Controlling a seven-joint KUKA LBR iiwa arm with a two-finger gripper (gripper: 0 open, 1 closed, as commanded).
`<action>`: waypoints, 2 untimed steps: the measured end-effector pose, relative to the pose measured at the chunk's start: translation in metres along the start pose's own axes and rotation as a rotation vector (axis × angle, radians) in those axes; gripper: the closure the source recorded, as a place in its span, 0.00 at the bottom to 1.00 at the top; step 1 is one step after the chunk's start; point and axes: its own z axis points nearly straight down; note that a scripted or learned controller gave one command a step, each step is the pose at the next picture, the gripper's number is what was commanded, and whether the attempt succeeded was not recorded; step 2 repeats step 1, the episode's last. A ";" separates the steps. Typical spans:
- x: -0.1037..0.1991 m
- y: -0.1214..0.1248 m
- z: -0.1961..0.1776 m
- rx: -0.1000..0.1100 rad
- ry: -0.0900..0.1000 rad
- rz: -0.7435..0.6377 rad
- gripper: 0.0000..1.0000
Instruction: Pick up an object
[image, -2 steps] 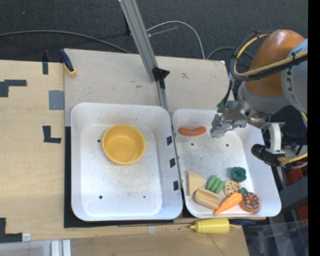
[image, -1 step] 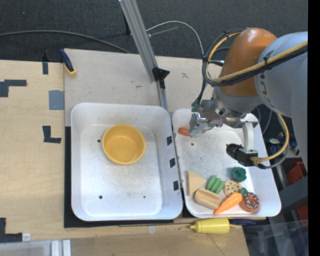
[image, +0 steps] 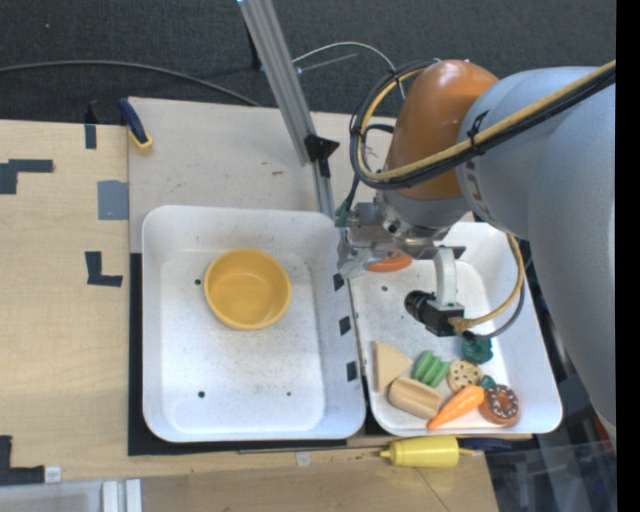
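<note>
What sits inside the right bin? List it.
In the right bin: wedge, green piece, bread roll, carrot, cookie, donut. An orange piece sits partly covered by the arm.

Bench (image: 60, 330) bears 2 white bins (image: 165, 400) and a yellow bottle (image: 425, 453).

I work in a robotics lab: my grey arm (image: 545, 170) reaches over a plywood bench (image: 60, 300) patched with tape marks at frame left, two white bins (image: 240, 420) centre, cables (image: 100, 75) trailing across dark carpet above.
</note>
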 end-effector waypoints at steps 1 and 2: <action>0.051 0.007 -0.009 -0.003 0.001 0.000 1.00; 0.051 0.007 -0.009 -0.003 0.001 0.000 1.00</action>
